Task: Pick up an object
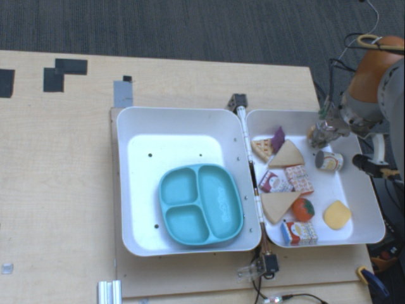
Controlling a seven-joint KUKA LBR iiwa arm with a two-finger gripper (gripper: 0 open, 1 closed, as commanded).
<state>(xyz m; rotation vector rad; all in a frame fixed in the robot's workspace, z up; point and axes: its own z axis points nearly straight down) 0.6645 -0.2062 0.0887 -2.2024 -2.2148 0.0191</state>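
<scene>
The robot is hovering its tool [324, 133] over the right bin [364, 189], grip state impossible to tell, apparently choosing a target; the small can [329, 161] just below it needs a straight descent next.

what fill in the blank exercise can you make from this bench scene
1. The blue divided plate lies in the ____ bin.
2. The plate has ____ compartments.
3. The yellow toy lies in the ____ bin.
4. The orange toy lies to the ____ of the yellow toy.

Missing words: left; three; right; left
</scene>
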